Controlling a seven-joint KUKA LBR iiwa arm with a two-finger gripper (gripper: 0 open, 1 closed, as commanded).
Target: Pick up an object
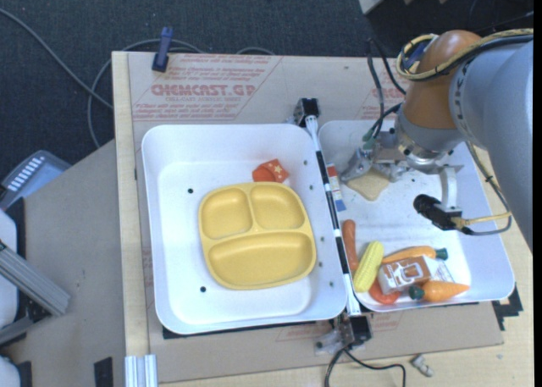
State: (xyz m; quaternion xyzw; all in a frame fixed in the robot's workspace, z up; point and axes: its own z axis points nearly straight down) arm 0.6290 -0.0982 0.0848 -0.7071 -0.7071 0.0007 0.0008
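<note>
Nearest the camera, front of the right bin [500, 279]: a heap of toy food w/ a corn cob [367, 265], a small printed packet [405, 274], an orange carrot [442, 290] and a thin red-orange stick [349, 242] lying along the divider. Left bin [161, 207] carries a yellow divided plate [256, 234], w/ a small red piece [270, 172] just behind its far rim.

Further back in the right bin, a tan flat piece [367, 185], maybe toy bread, lies near the far-left corner. The end effector [378, 160] is down right over it, approx touching its back edge.

Step, as I read it: the grab itself, w/ the tan piece as likely target. Can't tell how far open the end effector is, nor whether it has hold of anything; wrist hardware & cables hide that. Next move needs a firm close on the piece's thin edges, then a straight lift clear of the bin wall. Flat shape looks prone to slipping.

Behind both bins, printed cardboard [203, 89] covers the surface.
</note>
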